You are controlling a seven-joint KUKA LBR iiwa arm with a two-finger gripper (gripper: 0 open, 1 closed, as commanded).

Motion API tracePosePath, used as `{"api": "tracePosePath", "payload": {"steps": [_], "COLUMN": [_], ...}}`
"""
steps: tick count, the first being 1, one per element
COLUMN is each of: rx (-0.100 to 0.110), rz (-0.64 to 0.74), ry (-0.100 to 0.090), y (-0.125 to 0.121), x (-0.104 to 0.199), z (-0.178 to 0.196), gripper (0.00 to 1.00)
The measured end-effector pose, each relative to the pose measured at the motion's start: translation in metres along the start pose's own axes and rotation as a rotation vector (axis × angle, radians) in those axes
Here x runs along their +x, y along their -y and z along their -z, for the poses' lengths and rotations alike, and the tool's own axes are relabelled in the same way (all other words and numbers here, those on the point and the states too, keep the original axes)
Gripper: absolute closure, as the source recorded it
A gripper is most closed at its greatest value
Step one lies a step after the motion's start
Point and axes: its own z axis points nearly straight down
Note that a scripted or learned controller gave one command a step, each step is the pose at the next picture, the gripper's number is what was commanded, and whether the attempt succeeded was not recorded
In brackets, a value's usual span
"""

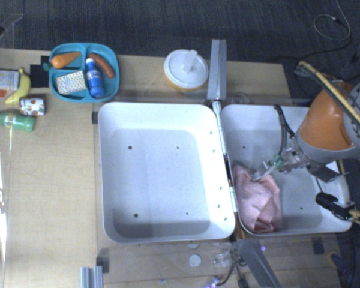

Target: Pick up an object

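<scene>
Pink cloth (257, 198), 1 only, crumpled in the right bin (252, 122), bunched against the left wall and reaching toward the front corner. Soft, light, limp by the look of it; no fragility, little slipperiness, but likely to sag and drape once lifted. Best taken at a raised fold near the upper edge, where the fabric stands highest; a pinch on a flat single layer could well slip off the floor of the bin.

Gripper (270, 168) low at the cloth's upper right edge, tips just beside or touching the top fold; contact impossible to settle from this angle. No fabric clearly seen between the tips. Whether spread or closed: cannot tell, too small and blurred. Grey arm with orange band (325, 125) reaching in over the same bin.

Left bin (108, 161), 1, with nothing but small dark dots on its floor. 2 bins in all, side by side.

Farther out on the bench: 1 blue divided tray (111, 59) holding several small toy foods, 1 yellow lidded cup (186, 69) behind the bins, and a few small items at the far left, among them 1 banana (19, 87), 1 can (32, 106) and 1 green bottle (12, 121).
</scene>
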Motion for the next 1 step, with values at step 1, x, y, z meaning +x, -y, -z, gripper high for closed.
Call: {"api": "tracePosePath", "payload": {"steps": [1], "rx": [-0.004], "rz": [0.093], "ry": [0.004], "y": [0.0200], "x": [0.0273], "z": [0.0008], "gripper": [0.00]}}
